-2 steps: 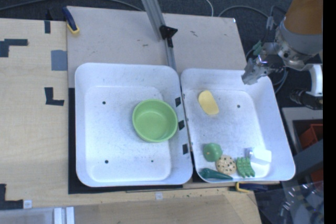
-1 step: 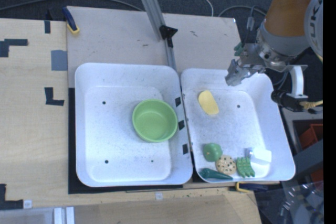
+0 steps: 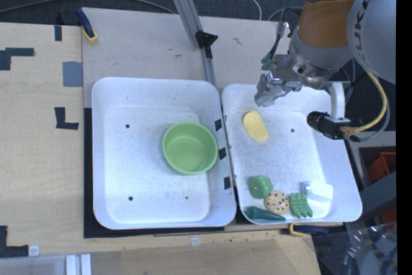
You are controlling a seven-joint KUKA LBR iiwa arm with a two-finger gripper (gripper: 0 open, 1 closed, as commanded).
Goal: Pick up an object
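end effector point(image 3: 267, 96) above smooth oval yellow piece point(image 3: 255, 126)

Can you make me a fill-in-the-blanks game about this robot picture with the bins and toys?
1. The green bowl sits in the ____ bin.
2. The toy nearest the end effector is coloured ____.
3. The end effector hovers over the ____ bin's far edge.
4. The small green toys cluster at the right bin's ____ edge.

Missing words: left; yellow; right; near
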